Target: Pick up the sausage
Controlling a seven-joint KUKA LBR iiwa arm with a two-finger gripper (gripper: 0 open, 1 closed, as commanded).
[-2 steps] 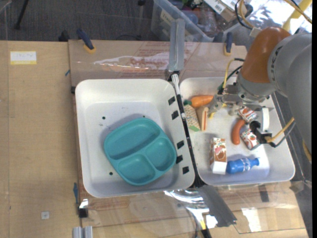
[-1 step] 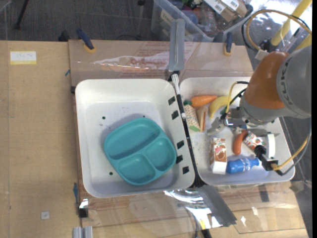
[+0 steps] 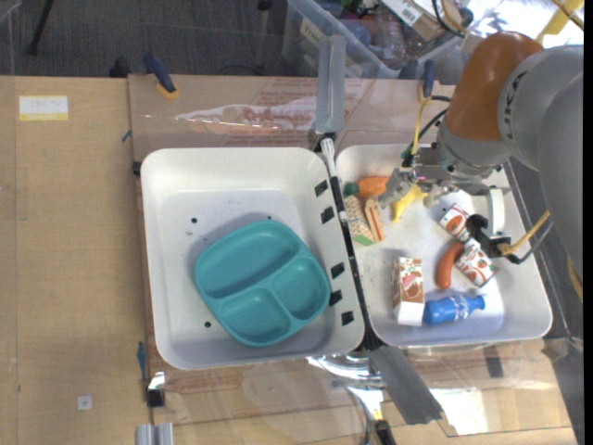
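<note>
The sausage [image 3: 447,263] is a short red-orange link lying near the middle of the right bin [image 3: 528,318], between a juice carton and a red-and-white can. My gripper [image 3: 402,191] hangs over the bin's far left part, above a yellow banana [image 3: 409,204]. It is well apart from the sausage, up and to its left. Nothing shows held in the gripper.
An orange carrot [image 3: 372,185] and a hot dog bun [image 3: 372,222] lie by the divider. Two cans [image 3: 453,219] [image 3: 476,265], a juice carton [image 3: 408,281] and a blue bottle [image 3: 454,309] crowd the sausage. A teal divided plate [image 3: 262,281] sits in the left bin [image 3: 167,211].
</note>
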